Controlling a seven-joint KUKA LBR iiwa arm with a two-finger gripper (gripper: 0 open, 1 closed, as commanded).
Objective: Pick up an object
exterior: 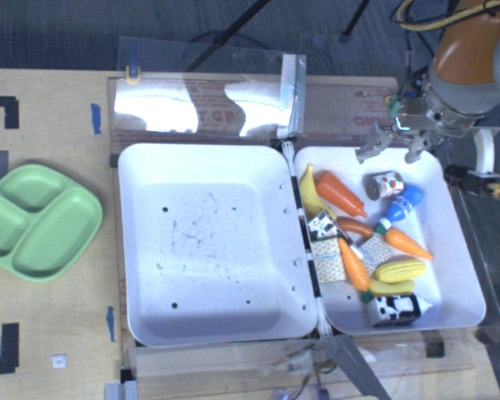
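Note:
The right bin (pixel 462 294) holds a pile of toy food. At its far left lie a yellow banana (pixel 309 192) and an orange pepper-like piece (pixel 342 194). A small can (pixel 384 185) and a blue item (pixel 405 200) rest near the bin's far side. Closer in are two carrots (pixel 405 242) (pixel 355 267), a corn cob (pixel 399 269) and a black-and-white block (pixel 393 308). My gripper (pixel 394 148) hovers over the bin's far edge, just beyond the can, open, with nothing between its fingers (pixel 372 149).
The left bin (pixel 208 240) sits beside the right one, sharing a middle rim. A green divided plate (pixel 37 221) lies on the bench at far left. A clear panel with a metal post (pixel 292 94) stands behind the bins.

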